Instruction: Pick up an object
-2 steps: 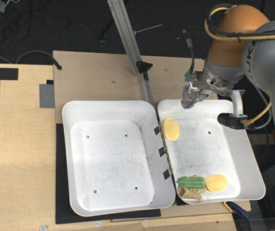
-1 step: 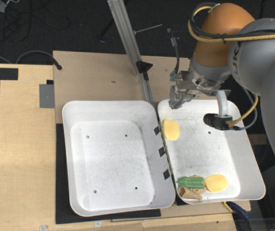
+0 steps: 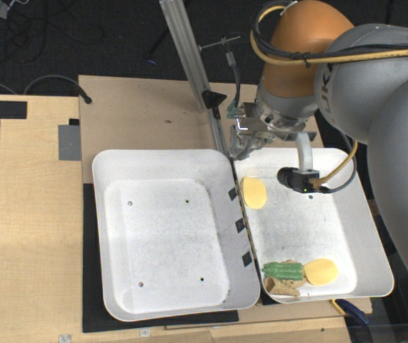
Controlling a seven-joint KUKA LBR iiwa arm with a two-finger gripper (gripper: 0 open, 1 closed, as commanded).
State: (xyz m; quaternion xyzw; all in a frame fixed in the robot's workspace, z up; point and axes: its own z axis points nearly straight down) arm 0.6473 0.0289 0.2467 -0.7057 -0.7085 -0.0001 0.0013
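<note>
Yellow oval object (image 3: 254,193) lies flat in the right bin (image 3: 361,263); claw (image 3: 246,143) state unclear.

1. The scene is viewed from above the bench (image 3: 39,191), at a slant.
2. Both bins (image 3: 164,164) are seen whole, at middling range.
3. The arm (image 3: 361,77) is seen entering from the right.
</note>
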